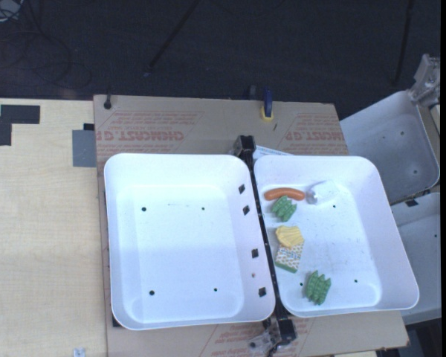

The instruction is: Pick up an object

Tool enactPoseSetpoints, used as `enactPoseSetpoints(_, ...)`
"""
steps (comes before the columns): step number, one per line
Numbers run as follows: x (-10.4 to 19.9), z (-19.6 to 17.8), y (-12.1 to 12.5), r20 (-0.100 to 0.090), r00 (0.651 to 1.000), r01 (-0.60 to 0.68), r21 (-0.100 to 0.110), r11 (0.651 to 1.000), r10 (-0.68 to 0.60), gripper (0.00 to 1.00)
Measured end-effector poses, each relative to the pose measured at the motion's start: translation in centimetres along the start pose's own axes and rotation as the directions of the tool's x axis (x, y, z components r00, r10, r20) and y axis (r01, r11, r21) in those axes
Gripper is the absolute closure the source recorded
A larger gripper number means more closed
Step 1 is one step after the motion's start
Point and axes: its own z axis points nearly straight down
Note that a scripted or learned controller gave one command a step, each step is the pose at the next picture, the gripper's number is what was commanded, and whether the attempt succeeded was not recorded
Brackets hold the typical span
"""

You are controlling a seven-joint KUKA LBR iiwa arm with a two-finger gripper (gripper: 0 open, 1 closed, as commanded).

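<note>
Two shallow white bins sit side by side on a brown cardboard sheet (208,129) that covers the middle of the desk (37,229). The left bin (123,199) has a bare white floor marked by a few small dark dots, with a grey shadow along its left wall. The right bin (372,229) carries all the loose things, and they lie gathered along its left side, close to the black clips (247,209) that run down the seam between the two bins. Nearest the far edge lies an orange sausage-shaped piece (283,194), pointing across the bin, with a small pale grey object (317,193) just beside its right end (too blurred to name). A green knobbly piece (284,209) sits touching or almost touching the sausage on its near side. Farther toward the near edge lies a yellow ridged piece (289,236), and it overlaps the far end of a flat pale card with a green speckled pattern (288,259). A second green knobbly piece (317,287) lies apart from the rest, near the bin's near wall. The rest of the right bin's floor, toward its right wall, is white with faint specks. A grey metal plate (390,143) stands at the desk's right far corner. The state of the gripper cannot be told from this view.
</note>
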Motion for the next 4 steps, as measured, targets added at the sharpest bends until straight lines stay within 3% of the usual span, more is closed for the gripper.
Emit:
enactPoseSetpoints(1, -0.8, 1.1, 5.2, 0.000, 1.000, -0.005, -0.002, 1.000, 0.005, 1.00)
enactPoseSetpoints(2, 1.6, 1.0, 4.1, -0.002, 1.000, -0.007, -0.001, 1.000, 0.007, 1.00)
enactPoseSetpoints(3, 4.3, 1.0, 7.0, -0.001, 1.000, -0.006, -0.002, 1.000, 0.006, 1.00)
enactPoseSetpoints(4, 6.8, 0.9, 6.2, -0.002, 1.000, -0.007, -0.001, 1.000, 0.007, 1.00)
